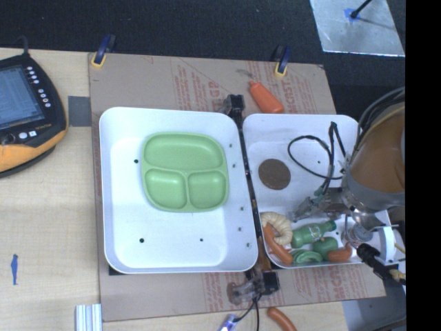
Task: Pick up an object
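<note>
A green divided plate (185, 170) lies in the left bin (117, 185).

the cardboard sheet (207, 88) under the bins, up and to the left of the gripper (324, 209), bears faint red printing in slanted rows, too blurred to read. the pendant screen (19, 102), far left of it, shows nothing legible.
</note>
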Available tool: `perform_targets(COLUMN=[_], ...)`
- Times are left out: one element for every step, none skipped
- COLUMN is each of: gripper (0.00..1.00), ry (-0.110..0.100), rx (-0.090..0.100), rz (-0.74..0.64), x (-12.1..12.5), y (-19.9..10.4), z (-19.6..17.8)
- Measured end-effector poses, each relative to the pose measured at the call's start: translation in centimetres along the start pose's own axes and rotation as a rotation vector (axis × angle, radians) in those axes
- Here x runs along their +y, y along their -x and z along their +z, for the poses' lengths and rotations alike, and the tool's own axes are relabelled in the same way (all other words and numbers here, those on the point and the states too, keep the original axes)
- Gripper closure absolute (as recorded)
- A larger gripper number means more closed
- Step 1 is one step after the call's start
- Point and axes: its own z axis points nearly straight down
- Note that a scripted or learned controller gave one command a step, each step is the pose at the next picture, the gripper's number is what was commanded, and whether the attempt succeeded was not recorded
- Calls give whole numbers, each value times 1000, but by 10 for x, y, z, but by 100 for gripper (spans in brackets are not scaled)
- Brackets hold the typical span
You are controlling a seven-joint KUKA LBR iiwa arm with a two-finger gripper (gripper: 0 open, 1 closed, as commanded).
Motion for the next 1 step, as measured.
perform_targets(gripper=[0], ry=[3], rx=[0], rz=[2], x=[72], y=[-9], z=[-76])
